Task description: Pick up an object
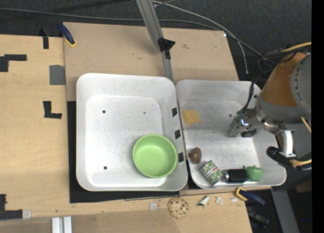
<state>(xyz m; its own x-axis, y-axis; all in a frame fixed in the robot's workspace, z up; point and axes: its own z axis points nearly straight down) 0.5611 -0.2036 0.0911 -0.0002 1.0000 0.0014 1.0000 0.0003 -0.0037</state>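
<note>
1. Gripper (237,128) down in right bin (212,92), right-centre of floor, off grey arm (288,95) w/ orange band reaching in from right.
2. Fingers: can't tell if open or closed; too small and dark. Nothing seen between them.
3. Right bin contents:
   - tan sponge (191,117), flat, near left wall, upper half.
   - brown ball (194,154), by left wall, lower down, below sponge.
   - green box (210,172), tilted, near front edge, just right of and below ball.
   - black bottle (242,175) w/ green cap, lying on side along front edge, just right of box; touching or not, can't tell.
4. All four well apart from gripper; sponge off to its left, the rest nearer front edge.
5. Left bin (121,82): green bowl (154,155), upright, front-right corner, close to wall shared w/ right bin.
6. Bench (30,125), outside bins:
   - cookie (176,207) just past front edge, below gap betw. bins.
   - small bits of litter right of cookie, too small to ID.
   - black tape marks at left.
7. Metal pole (149,16) slanting down from top to back edge betw. bins.
</note>
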